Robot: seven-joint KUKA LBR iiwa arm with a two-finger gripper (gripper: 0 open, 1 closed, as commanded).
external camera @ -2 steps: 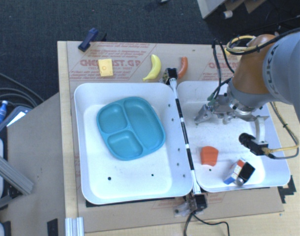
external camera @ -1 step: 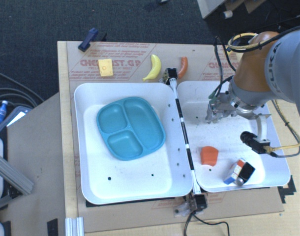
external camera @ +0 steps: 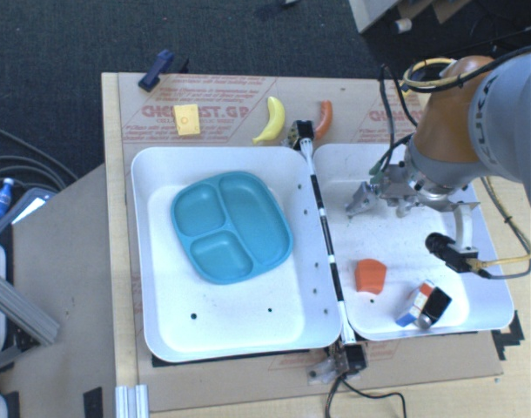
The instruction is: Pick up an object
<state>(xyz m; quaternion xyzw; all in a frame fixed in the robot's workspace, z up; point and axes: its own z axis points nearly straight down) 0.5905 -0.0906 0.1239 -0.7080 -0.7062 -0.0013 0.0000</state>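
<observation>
hand (external camera: 370, 197) sits low in the right bin (external camera: 496, 307), near its back-left area, fingers spread apart, nothing between them. closest pick candidate: orange cup (external camera: 370, 276), on the bin floor toward the front of the hand, apart from it, near the divider between the bins. small multicoloured block (external camera: 426, 305) lies further front-right of the cup, near the bin's front edge. black cable fitting (external camera: 450, 252) hangs between the hand and that block. left bin (external camera: 152, 259) holds a blue sectioned plate (external camera: 231, 225). on the counter (external camera: 117, 138) behind the bins: banana (external camera: 271, 120), orange-red sausage-like piece (external camera: 324, 118), yellow tile (external camera: 187, 121)
</observation>
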